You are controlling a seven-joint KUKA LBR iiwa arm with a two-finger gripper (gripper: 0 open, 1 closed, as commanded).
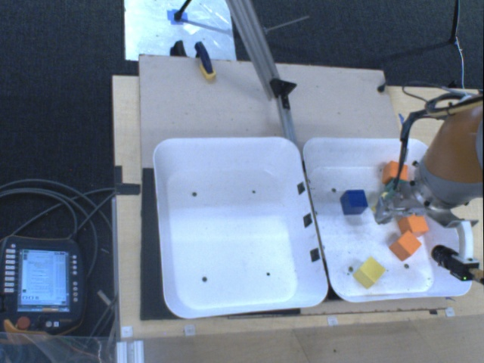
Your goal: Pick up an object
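Here, my grey arm with its orange band [457, 153] reaches over the right shallow white plastic bin [333, 157]. My pincer [387, 209] sits low among the blocks; whether it is open or closed I cannot tell. Beside it lie a blue cube [353, 201], three orange blocks [405, 245] and a yellow cube [370, 272].
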